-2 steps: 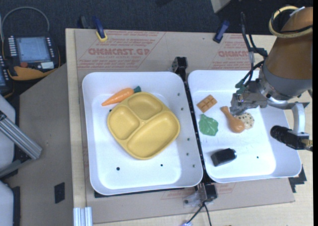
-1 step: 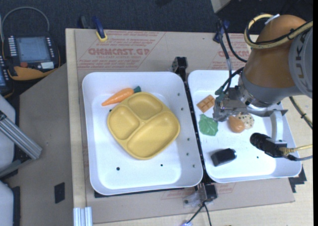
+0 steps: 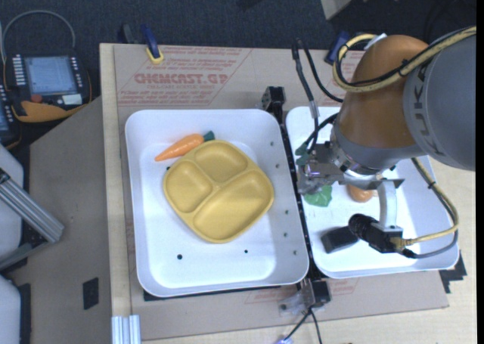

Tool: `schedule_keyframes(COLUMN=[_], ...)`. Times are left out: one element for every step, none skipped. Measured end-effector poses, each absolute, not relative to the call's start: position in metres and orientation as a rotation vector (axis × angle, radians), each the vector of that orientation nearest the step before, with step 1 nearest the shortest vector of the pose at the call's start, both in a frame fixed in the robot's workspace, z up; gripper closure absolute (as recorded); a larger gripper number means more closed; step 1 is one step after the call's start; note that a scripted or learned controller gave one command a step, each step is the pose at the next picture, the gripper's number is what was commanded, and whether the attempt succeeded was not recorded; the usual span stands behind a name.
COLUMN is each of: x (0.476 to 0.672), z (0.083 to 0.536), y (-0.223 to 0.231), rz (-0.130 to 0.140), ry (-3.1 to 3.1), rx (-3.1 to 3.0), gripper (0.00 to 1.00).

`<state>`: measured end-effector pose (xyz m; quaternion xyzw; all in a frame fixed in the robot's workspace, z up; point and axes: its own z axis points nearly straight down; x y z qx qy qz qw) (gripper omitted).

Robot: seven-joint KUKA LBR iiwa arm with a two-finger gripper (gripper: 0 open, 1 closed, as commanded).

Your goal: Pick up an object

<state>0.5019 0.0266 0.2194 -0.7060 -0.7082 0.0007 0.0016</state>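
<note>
1. I see the left bin (image 3: 144, 206) holding a yellow divided plate (image 3: 218, 190) near its middle, with bare white floor along its lower and left walls.
2. A toy carrot (image 3: 179, 147) lies touching the plate's upper left rim.
3. In the right bin (image 3: 431, 255) the arm (image 3: 393, 100) covers most of the floor; the jaws (image 3: 314, 176) sit at the bin's left wall, and I cannot tell how they stand.
4. A green object (image 3: 321, 196) lies just under them, an orange one (image 3: 361, 193) beside it.

"CHEMCAST GP" in red on the brown board (image 3: 189, 70)
</note>
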Motion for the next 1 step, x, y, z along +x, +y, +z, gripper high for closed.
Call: schedule_keyframes(x=[0.4995], z=[0.2304], y=[0.0770], rz=[-0.001], ry=[-2.224], rx=[-2.219], gripper=[1.00])
